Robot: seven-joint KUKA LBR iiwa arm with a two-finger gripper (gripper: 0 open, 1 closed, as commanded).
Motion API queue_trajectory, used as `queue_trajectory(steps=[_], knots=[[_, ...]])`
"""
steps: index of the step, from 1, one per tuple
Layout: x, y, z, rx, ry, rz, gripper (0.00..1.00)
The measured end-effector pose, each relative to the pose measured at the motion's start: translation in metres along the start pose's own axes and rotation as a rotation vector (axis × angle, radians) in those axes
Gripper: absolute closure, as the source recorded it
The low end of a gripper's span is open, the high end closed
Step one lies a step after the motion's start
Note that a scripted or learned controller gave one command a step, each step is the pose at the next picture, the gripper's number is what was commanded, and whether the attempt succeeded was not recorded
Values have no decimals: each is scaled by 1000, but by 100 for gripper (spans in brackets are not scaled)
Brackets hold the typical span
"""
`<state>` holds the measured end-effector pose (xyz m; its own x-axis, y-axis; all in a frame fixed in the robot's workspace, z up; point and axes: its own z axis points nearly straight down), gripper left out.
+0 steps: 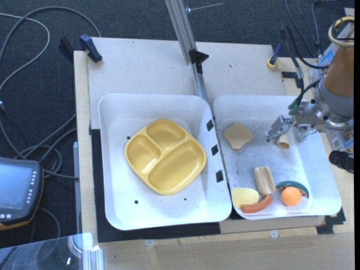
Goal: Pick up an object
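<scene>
A yellow plastic plate with three sections (165,156) sits in the left white bin (112,114). In the right white bin (315,207) lie a tan toast-shaped piece (238,135), a yellow slice (245,196), a red sausage (256,206), a tan wooden block (264,179) and an orange ball (291,196). The metal gripper (279,133) hangs over the far right side by a small tan tube (283,142); I cannot tell how its claws stand.

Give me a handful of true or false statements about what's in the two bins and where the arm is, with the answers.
1. The yellow divided plate lies in the left bin. True.
2. The orange ball sits in the left bin. False: it is in the right bin, near the front corner.
3. The pincer is over the right bin. True.
4. The tan slice rests on the plate. False: it lies on the right bin's floor.
</scene>
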<state>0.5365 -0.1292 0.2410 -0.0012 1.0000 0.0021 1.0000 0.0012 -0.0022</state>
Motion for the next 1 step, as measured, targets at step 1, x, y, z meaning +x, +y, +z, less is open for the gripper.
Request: queue_trajectory(steps=[1], knots=[[0, 0, 0, 0, 0, 0, 0]])
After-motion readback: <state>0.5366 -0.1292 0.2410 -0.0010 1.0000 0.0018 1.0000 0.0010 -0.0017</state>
